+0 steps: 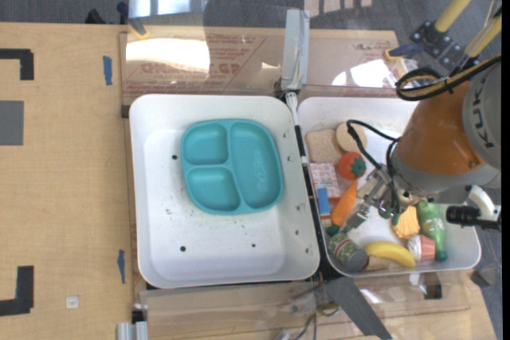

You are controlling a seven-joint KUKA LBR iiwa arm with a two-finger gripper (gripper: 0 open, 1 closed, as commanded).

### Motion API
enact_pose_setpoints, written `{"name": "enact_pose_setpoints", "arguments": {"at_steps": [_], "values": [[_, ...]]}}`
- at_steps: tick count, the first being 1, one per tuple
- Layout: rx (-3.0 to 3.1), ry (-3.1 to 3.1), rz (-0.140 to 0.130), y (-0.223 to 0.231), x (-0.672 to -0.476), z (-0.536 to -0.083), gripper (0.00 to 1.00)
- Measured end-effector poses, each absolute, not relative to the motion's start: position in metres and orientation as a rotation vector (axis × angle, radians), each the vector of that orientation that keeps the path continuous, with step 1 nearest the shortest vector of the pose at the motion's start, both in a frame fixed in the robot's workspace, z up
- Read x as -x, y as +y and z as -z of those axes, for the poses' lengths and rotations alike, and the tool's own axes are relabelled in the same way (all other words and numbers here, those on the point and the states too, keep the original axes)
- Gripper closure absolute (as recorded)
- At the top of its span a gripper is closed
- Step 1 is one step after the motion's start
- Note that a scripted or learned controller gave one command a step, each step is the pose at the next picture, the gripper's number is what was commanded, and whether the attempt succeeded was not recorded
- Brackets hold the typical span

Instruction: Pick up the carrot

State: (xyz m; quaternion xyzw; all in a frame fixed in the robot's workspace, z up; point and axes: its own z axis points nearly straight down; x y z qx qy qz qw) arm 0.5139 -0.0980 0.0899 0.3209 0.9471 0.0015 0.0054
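The carrot [344, 205] is a small orange wedge lying slantwise in the right bin [470, 251], near that bin's left wall, with its thin end toward the front. My gripper [368, 203] is low in the same bin, right beside the carrot's right side and touching or nearly touching it. The grey and orange wrist above hides part of the gripper. I cannot tell whether the carrot sits inside the gripper or just next to it.
Crowding the carrot are a red tomato [349, 165], a bread slice [321, 144], a can [347, 250], a banana [389, 253], a yellow cheese wedge [406, 224] and a green bottle [431, 216]. The left bin [159, 235] holds a teal divided plate [232, 165].
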Motion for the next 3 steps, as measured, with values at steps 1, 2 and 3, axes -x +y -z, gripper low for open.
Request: {"name": "enact_pose_setpoints", "arguments": {"at_steps": [1,2,3], "values": [[-1.307,2.846,-0.004,-0.094,-0.555,-0.09,0.0],[-1.298,2.838,-0.005,-0.094,-0.558,-0.102,1.0],[-1.406,2.799,-0.013,-0.009,-0.526,-0.2,1.0]]}}
